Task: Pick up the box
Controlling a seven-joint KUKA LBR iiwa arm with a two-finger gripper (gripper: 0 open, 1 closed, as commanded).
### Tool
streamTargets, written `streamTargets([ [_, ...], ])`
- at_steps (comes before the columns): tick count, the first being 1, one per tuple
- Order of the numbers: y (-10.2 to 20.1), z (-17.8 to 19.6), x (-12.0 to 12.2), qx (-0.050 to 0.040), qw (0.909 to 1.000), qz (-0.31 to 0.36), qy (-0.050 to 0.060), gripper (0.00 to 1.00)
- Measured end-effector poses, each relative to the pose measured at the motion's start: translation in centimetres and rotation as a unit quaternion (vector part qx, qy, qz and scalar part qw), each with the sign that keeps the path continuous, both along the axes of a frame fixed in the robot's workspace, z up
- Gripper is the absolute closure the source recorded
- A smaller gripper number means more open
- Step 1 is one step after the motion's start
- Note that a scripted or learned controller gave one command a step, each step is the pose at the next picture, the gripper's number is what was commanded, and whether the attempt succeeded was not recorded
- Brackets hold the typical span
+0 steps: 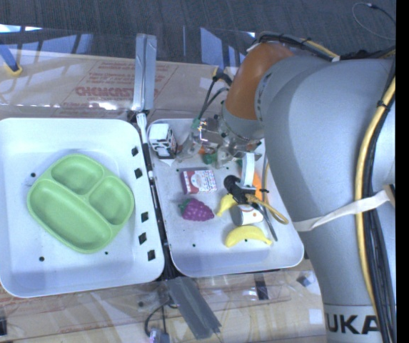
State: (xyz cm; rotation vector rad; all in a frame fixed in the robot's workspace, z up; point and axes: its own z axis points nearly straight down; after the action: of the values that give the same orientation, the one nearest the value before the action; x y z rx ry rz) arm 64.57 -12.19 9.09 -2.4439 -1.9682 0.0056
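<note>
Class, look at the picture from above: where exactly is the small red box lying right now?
The red box lies flat in the right bin, near its middle, just above the purple grapes and left of the bananas.

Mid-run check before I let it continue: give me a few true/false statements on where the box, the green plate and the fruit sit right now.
1. The green plate lies in the left bin. True.
2. The box lies on the green plate. False: it lies on the floor of the right bin.
3. The grapes sit just below the box in the view. True.
4. The banana is in the left bin. False: it is in the right bin, near its front edge.
5. The arm reaches over the right bin. True.
</note>
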Motion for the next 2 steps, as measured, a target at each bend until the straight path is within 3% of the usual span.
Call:
streamTargets([
  [1, 3.0, 0.03, -6.16, 0.0007, 0.999, 0.044, 0.0, 0.0],
  [2, 2.99, 0.95, -6.2, 0.0009, 0.999, 0.045, 0.001, 1.0],
])
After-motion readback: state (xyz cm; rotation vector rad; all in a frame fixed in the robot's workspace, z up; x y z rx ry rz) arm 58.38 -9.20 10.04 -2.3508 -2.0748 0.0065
